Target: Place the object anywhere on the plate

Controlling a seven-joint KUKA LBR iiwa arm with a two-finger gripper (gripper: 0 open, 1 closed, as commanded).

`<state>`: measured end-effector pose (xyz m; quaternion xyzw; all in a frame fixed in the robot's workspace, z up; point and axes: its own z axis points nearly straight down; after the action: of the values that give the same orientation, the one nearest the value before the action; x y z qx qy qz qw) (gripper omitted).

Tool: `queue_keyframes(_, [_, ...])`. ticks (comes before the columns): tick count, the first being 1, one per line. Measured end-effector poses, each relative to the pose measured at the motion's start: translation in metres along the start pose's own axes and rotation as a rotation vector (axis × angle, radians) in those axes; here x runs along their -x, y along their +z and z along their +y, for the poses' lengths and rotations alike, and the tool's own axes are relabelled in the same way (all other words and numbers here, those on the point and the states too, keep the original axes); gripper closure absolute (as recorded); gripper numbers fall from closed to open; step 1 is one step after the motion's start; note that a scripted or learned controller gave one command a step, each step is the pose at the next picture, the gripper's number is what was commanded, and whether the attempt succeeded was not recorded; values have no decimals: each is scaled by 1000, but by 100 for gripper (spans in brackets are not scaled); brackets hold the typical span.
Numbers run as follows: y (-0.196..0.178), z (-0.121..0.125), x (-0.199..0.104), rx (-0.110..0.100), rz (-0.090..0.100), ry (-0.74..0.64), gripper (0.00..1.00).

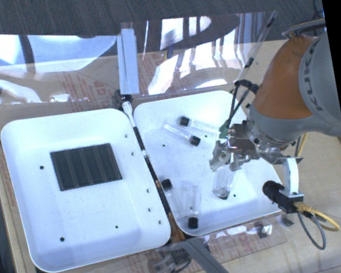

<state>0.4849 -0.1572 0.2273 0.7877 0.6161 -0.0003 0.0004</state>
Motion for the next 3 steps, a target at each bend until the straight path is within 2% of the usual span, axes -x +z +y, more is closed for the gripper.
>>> queue_keyframes(1, [37,23,-87,-4,1,179,100])
queue_keyframes(2, [37,-42,-136,-9,0,361,100])
queue_keyframes(3, [36,-61,-208,-5,0,456,100])
